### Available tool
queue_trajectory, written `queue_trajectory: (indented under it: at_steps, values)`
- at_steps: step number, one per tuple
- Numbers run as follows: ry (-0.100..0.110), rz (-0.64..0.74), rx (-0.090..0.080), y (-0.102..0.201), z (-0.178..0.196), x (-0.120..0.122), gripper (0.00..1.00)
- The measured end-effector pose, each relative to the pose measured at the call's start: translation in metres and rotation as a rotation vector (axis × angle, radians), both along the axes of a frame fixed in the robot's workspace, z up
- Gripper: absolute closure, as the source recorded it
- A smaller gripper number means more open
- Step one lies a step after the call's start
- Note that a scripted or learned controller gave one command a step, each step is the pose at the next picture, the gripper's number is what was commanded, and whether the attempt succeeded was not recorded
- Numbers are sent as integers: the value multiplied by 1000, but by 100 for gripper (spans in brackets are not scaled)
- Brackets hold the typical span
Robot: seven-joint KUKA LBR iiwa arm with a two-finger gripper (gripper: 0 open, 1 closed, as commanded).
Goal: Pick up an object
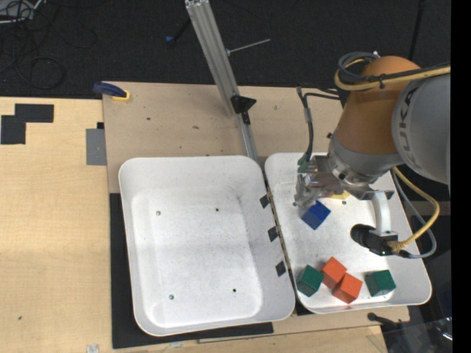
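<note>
The metal gripper (312,195) hangs over the right bin (412,289), its fingers pinching a matte blue cube (316,215) at the top. Two green cubes (310,279) and two orange cubes (335,270) cluster along the bin's smooth near rim.

Metal two-finger claw (309,192) low over the right white plastic bin (412,289), small blue cube (316,215) touching just below it, red and green cubes (339,278) clustered nearer the front rim, left white bin (136,175) open beside, slanted aluminium rail (218,57) behind.
</note>
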State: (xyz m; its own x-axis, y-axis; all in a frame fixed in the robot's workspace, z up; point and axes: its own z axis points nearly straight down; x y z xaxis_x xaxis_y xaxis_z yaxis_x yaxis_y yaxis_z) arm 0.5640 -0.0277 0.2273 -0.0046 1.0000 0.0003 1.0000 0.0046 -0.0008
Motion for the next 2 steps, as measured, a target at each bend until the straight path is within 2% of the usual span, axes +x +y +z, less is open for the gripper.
queue_trajectory:
  at_steps: [1,2]
  values:
    - [2,-1,2,46,8,7,100]
    - [2,-1,0,91,-3,17,100]
